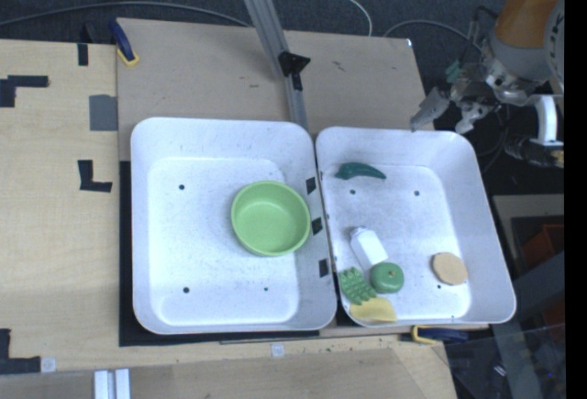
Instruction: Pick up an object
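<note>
Gripper (447, 112) fingers apart, empty, parked off right white bin's (477, 172) far-right corner, prob staging; dark green curved piece (359, 171) sits nearest that edge.

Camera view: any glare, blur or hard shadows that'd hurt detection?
Camera view: light is soft and even, no hard shadows; the white bins look bright but still show speckle; the green bowl is sharp; the claw at the upper right is small and slightly blurred against dark floor.

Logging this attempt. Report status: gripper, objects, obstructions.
Gripper above right bin's far edge, holding nothing. Green bowl alone in left bin. Small objects in right bin untouched. Nothing blocking.
</note>
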`<act>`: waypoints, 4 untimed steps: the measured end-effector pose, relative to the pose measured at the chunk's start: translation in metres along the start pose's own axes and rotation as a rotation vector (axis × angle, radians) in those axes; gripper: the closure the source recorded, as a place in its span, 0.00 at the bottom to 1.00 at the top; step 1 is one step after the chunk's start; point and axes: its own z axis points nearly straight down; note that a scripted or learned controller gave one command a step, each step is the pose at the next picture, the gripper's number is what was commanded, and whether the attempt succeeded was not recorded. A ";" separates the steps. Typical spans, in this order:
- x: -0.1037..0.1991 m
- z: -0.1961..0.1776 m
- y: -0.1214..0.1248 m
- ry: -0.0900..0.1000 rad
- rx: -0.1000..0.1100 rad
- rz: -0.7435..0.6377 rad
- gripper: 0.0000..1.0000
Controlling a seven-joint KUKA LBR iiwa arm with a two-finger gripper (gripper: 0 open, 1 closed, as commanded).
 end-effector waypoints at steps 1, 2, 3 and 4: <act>0.000 0.000 0.000 -0.001 0.000 0.000 0.00; -0.001 0.048 -0.009 0.001 0.004 0.001 0.00; -0.011 0.101 -0.011 0.000 0.005 0.002 0.00; -0.009 0.145 -0.012 0.000 0.002 0.000 0.00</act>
